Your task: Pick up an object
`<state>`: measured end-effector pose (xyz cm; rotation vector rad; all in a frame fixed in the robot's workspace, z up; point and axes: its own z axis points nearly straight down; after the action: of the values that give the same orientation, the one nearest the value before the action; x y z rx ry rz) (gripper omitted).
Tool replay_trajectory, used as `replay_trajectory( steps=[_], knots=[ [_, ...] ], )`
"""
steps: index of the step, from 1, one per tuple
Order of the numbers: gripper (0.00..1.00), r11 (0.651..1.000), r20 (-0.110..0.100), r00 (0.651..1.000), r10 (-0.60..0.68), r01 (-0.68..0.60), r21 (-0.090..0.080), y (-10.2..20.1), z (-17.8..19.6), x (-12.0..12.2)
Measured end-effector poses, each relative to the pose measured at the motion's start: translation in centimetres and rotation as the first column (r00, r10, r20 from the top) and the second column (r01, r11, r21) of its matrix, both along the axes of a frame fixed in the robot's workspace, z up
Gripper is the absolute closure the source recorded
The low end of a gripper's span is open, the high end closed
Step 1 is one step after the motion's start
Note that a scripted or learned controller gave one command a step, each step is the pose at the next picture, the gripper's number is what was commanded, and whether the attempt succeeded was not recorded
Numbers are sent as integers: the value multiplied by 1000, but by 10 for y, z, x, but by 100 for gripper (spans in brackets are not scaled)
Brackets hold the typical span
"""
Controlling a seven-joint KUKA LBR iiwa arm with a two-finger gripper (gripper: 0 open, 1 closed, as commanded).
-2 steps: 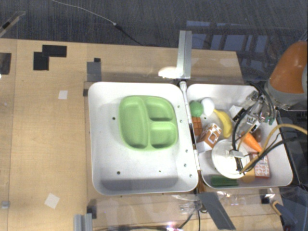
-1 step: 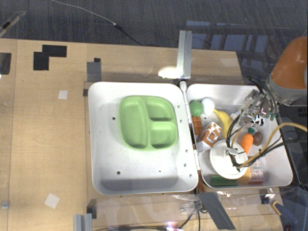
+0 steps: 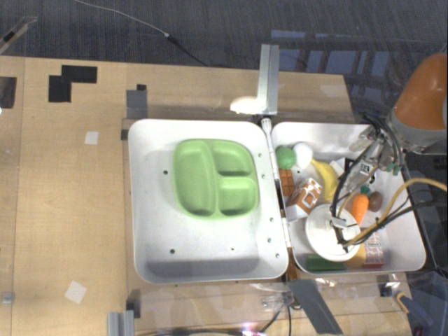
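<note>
Carrot [image 3: 358, 206] lying near right bin's [image 3: 420, 257] right edge, prob light, stiff, slick; grip across its middle. Gripper [image 3: 371, 161] hovering just above; jaws' state: can't tell.

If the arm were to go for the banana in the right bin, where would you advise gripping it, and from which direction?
I would grip the banana across its curved middle, coming straight down from above. It lies flat among other items: a white ball just beyond it, a small carton on its near side and the carrot to the right, so the sides look crowded. Its narrow width should suit the hand.
</note>
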<state>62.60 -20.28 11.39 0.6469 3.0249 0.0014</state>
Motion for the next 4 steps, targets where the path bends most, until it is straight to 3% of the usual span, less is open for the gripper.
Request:
replay_trajectory(
  steps=[1, 2, 3, 4],
  knots=[
    [0, 991, -8, 991, -131, 131, 7, -1, -14, -26],
    [0, 996, -12, 996, -92, 93, 6, 78, -16, -22],
    [0, 996, -25, 995, -93, 93, -1, 93, -21, -7],
    [0, 970, -18, 970, -241, 241, 5, 88, -20, -47]
  ],
)
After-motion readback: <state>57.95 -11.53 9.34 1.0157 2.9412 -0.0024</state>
